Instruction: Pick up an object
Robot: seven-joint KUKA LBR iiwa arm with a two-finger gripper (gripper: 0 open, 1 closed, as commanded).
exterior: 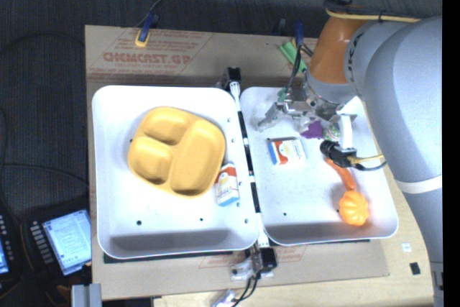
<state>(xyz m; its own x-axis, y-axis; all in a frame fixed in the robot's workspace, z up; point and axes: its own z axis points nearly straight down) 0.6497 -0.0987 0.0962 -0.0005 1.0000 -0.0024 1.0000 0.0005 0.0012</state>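
I'm hovering the end effector [302,110], its state unclear, near the small carton [287,151], probably light, stiff, graspable across its sides.

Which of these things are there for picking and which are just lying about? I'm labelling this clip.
For picking:
yellow tray, left bin
small bottle, left bin
small carton, right bin
purple piece, right bin
orange gourd, right bin
hand, over the right bin

Lying about:
cardboard sheet
blue clip
tablet
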